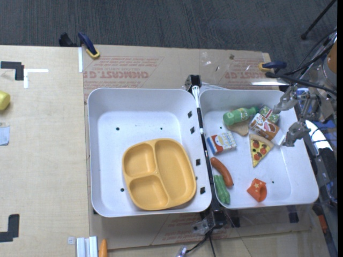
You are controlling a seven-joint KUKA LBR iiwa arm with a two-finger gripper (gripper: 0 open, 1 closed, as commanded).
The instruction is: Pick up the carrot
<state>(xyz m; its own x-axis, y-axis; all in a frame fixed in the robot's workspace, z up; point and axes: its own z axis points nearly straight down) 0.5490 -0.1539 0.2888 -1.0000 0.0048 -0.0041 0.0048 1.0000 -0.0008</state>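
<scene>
— Carrot (221,171)?
— Orange-red, lying flat in the right bin (292,170), close to the left wall, in the near half. Slanted, with one end toward the far left and the other toward the near right.

— Neighbours?
— Green vegetable (222,190) just beside its near end; touching or not, cannot tell. Small printed box (222,142) just beyond its far end. Pizza slice (259,151) to the right, apart from it. Red piece (257,190) nearer still, toward the near right.

— And the gripper (289,119)?
— Over the right side of the same bin, toward the far end, well apart from the carrot. Fingers (294,134) spread apart, one farther back and one nearer, gripping nothing.

— Anything close to it?
— Red-and-white carton (263,125) just left of it, with a green bottle (239,115) farther left, lying on its side.

— Left bin (139,116)?
— Holding a yellow divided plate (161,165) with three compartments, set toward the near side.

— Elsewhere?
— A small yellow object (3,100) at the far left edge of the bench (43,170).
</scene>
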